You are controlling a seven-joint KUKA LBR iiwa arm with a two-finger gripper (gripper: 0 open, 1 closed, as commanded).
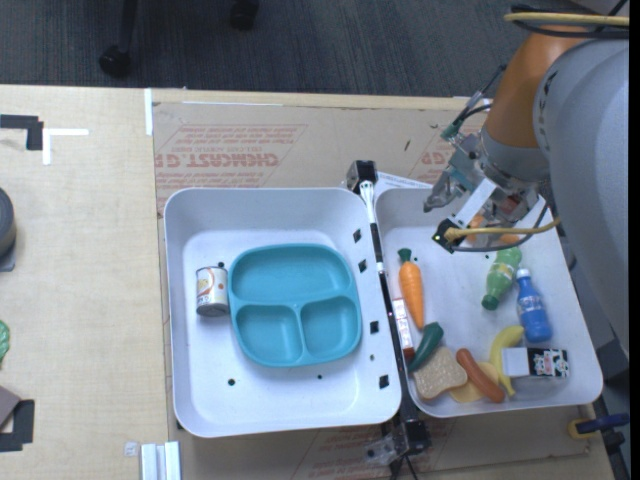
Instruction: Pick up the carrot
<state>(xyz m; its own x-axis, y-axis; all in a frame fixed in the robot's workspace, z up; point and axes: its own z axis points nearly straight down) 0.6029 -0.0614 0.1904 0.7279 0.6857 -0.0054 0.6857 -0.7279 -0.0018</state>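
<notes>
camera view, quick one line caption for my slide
The gripper hovers over the right bin, apart from the carrot lying near the bin's left wall.

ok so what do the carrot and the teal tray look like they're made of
Carrot: probably moulded plastic, a toy. It has an even orange colour, a smooth skin and a solid green top.
Teal tray: likely hard plastic too. The colour is uniform, the dividers are rounded and moulded, and it has a soft sheen.
</notes>
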